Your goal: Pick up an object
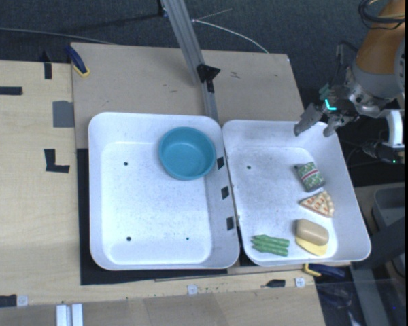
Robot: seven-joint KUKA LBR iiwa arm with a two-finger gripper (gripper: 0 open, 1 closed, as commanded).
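Note:
My gripper (314,125) hangs over the far right rim of the right bin (258,182), its two fingers spread open with nothing between them. Below it in that bin lie a small green and red packet (309,175), a pizza slice (317,204), a yellow-tan bread-like block (312,236) and a bunch of green beans (270,244). All of them sit along the bin's right and near side, apart from the gripper. A blue bowl (186,153) rests upright at the far side of the left bin (143,216).
A slanted metal pole (188,39) runs down to the gap between the two bins. The arm with its orange band (381,43) comes in at the upper right. Black tape marks dot the wooden bench (27,148) at left.

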